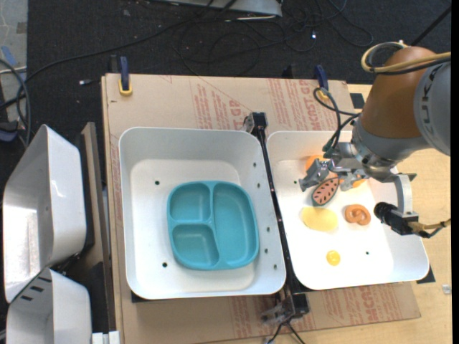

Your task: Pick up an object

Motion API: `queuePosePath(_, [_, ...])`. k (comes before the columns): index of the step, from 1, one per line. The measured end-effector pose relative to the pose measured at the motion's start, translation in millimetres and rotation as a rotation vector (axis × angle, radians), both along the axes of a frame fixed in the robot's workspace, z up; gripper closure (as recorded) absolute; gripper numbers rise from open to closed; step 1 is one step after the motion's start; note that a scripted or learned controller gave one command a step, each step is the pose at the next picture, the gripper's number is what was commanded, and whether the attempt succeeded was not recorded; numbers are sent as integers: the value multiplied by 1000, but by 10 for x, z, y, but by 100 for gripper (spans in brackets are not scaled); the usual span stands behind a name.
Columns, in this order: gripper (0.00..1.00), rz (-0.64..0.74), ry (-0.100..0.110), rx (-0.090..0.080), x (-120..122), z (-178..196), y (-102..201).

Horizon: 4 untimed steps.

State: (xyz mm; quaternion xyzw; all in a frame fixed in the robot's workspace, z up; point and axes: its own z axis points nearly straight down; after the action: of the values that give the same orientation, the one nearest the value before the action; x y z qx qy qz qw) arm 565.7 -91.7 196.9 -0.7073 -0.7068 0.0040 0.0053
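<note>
Orange band low over the right bin (409, 264): the gripper (324, 180) hangs above a brown seeded slice (326, 190); whether it's grasping, I cannot tell. Best to centre on the slice, clear of the yellow piece (320, 219) alongside.

right bin's got a brown seeded oval toy slice (326, 190), pale yellow blob (320, 219), orange pretzel-shaped piece (357, 214), small yellow ball (333, 257).

Cardboard-topped bench (215, 95); two white bins (136, 213) (side by side)
</note>
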Motion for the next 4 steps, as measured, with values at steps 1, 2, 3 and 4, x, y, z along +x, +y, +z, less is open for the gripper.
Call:
queuePosePath(1, [0, 2, -13, -2, 29, 64, -1])
queuePosePath(2, [0, -1, -7, -1, 57, -564, -34])
queuePosePath(3, [0, 0, -10, -2, 49, -1077, -28])
queuePosePath(4, [100, -2, -13, -1, 61, -945, -28])
